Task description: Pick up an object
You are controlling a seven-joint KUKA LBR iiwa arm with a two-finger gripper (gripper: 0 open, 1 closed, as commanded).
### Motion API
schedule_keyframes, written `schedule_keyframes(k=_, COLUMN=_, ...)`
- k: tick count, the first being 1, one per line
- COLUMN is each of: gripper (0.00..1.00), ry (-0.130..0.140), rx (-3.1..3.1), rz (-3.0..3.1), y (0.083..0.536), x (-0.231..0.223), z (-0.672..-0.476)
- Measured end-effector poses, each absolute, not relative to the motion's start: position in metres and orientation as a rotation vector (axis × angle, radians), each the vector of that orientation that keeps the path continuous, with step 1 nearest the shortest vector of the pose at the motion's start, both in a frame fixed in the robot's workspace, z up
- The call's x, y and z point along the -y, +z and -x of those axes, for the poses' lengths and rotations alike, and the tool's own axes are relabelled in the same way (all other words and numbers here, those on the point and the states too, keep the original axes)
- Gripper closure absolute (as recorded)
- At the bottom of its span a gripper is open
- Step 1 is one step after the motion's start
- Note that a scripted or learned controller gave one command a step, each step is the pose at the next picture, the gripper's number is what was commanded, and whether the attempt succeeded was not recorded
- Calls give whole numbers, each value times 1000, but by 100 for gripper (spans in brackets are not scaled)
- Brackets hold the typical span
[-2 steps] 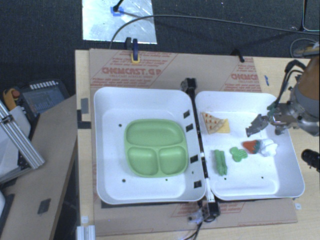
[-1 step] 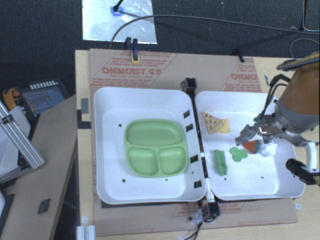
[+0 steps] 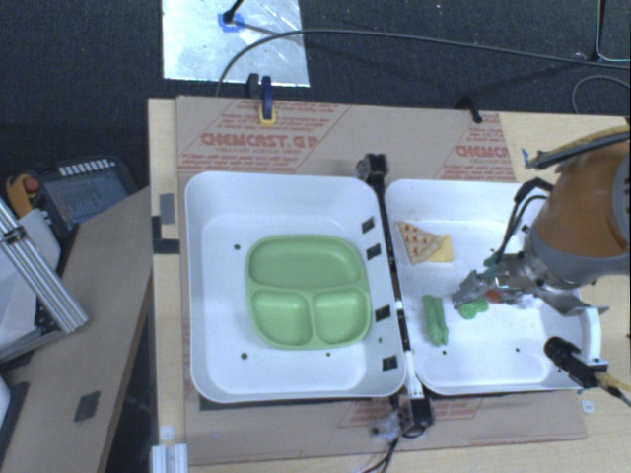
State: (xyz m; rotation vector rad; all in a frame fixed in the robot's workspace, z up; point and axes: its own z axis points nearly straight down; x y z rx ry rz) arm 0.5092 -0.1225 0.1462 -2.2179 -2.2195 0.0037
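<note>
We see the gripper (image 3: 471,294) low in the right bin (image 3: 493,200), its tip right at a small green piece (image 3: 474,309); whether it has closed on that piece we cannot tell. A longer green object (image 3: 435,320) and a pizza slice (image 3: 425,242) lie loose nearby, presumably scattered as pick targets, while the green divided plate (image 3: 302,291) sits in the left bin (image 3: 222,215).

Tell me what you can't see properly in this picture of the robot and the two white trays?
- Gripper: in the camera view its tip is small and blurred, so whether it grips the green piece beside it cannot be told.
- Green piece: partly hidden by the gripper; its shape is unclear.
- Arm: cut off by the right edge.
- Yellow wedge: too small to tell what it is.
- Right bin: its right side is hidden under the arm.
</note>
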Motion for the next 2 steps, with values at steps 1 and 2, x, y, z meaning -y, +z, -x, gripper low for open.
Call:
schedule_keyframes(k=1, gripper=0, ry=2, rx=2220, rz=2218, y=104, x=121, z=-505)
schedule_keyframes(k=2, gripper=100, ry=-2, rx=2224, rz=2221, y=117, x=121, z=-507)
